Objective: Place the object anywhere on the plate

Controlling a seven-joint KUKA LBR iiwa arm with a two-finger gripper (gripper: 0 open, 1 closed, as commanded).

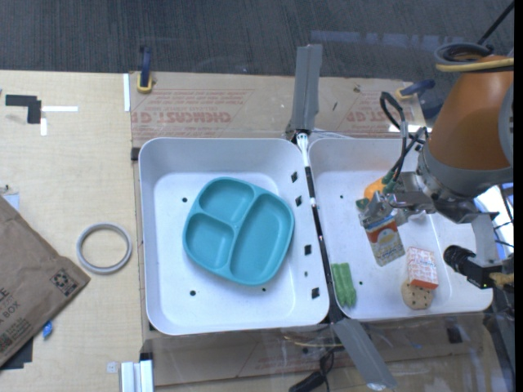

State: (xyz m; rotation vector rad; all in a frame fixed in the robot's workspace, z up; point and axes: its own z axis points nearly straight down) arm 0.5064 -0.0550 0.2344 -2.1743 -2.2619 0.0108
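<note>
A teal plate (239, 231) with three compartments lies in the middle of the left bin (163, 178). In the right bin (343, 166), my gripper (378, 211) hangs low at the upper end of a small white, red and blue carton (386, 242) that lies flat. An orange object (373, 190) sits just behind the gripper, partly hidden by it. The arm's grey and orange body covers the bin's right side.
Also in the right bin are a green object (343, 284) by the left wall, a second small carton (422, 268) and a round tan piece (417, 297) near the front. A tape ring (104, 246) and a cardboard box (29, 280) lie on the bench at left.
</note>
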